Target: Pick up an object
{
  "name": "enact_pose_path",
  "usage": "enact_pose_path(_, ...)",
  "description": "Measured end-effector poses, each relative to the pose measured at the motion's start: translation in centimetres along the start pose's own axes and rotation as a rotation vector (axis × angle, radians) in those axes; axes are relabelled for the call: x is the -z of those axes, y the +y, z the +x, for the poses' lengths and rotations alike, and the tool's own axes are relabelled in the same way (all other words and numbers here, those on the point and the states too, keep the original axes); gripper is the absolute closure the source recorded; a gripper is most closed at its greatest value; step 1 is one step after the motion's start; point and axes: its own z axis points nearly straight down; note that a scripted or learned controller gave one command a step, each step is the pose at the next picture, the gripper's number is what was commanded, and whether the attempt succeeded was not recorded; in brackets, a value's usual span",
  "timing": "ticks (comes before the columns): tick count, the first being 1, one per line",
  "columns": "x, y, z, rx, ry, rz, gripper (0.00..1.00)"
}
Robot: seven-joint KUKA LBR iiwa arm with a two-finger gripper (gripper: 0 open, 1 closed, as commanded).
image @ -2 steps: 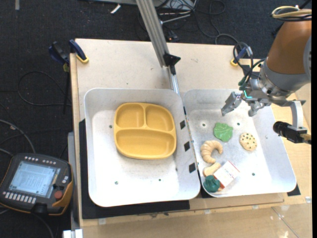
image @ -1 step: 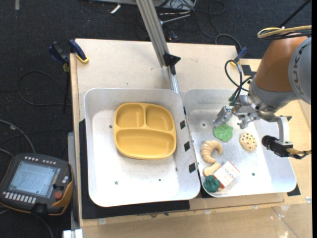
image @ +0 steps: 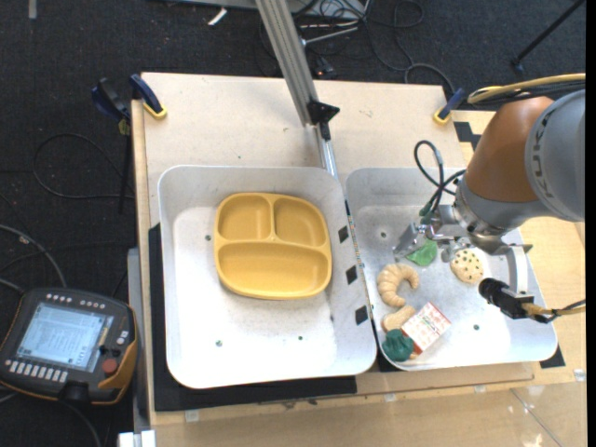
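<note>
A grey robot arm (image: 535,161) with an orange band reaches in from the right over the right bin (image: 521,343), its gripper (image: 421,240) low above a small green object (image: 425,253); whether its fingers are spread or pinched cannot be told. Just beside lie a round speckled cookie (image: 467,265), a pale curled croissant-like piece (image: 399,283), a tan lump (image: 399,318), a red-and-white packet (image: 427,326) and a dark green object (image: 399,345) near the front rim. The left bin (image: 186,277) holds a yellow three-compartment tray (image: 273,246), its sections bare.
</note>
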Motion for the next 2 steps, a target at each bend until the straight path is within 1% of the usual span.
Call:
enact_pose_path(1,-3.1,0.0,0.1,0.001,-0.001,-0.006,0.0)
enact_pose_path(2,-2.0,0.1,0.0,0.001,-0.001,-0.008,1.0)
